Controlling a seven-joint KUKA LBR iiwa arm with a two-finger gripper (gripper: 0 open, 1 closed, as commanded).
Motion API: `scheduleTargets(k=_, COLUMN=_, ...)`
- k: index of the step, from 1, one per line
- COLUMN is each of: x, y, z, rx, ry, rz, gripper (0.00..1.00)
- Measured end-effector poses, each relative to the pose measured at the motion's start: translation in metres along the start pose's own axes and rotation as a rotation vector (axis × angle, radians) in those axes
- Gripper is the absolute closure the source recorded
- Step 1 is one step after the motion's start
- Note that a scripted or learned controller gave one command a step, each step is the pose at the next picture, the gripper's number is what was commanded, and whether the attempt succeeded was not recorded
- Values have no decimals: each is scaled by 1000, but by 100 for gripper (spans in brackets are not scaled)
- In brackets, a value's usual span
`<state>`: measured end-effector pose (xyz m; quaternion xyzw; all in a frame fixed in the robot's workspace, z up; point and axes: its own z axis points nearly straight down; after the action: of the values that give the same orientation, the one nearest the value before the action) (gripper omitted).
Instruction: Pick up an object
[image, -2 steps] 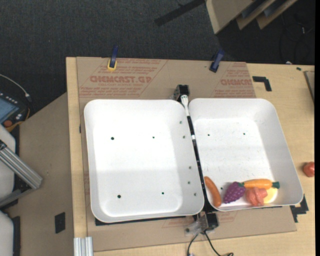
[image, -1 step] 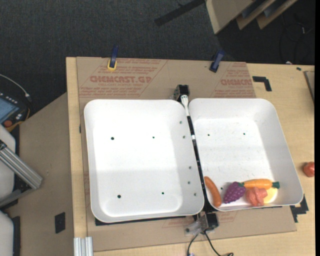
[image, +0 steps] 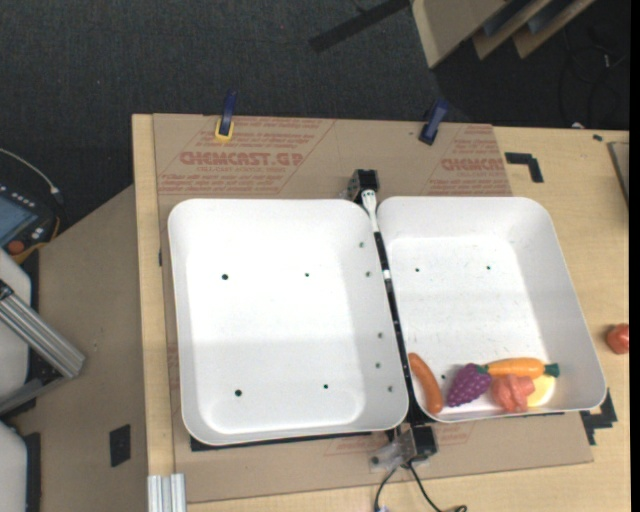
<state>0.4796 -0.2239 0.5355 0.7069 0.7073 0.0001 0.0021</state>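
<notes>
Several toy foods lie bunched along the front edge of the right bin (image: 470, 240). From left to right they are an orange-brown sausage (image: 425, 382), a purple bunch of grapes (image: 468, 385), a pink-red piece (image: 510, 393) and a pale yellow piece (image: 541, 392). An orange carrot (image: 520, 367) with a green tip lies across the top of the last two.
The left bin (image: 275, 320) sits beside the right one on a brown board (image: 300, 150). A small red object (image: 618, 338) rests on the bench outside the right bin. Two clamps (image: 226, 115) hold the board's far edge.
</notes>
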Motion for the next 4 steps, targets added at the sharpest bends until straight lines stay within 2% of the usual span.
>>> scheduleTargets(k=4, x=0, y=0, z=0, rx=0, ry=0, rz=0, gripper=100)
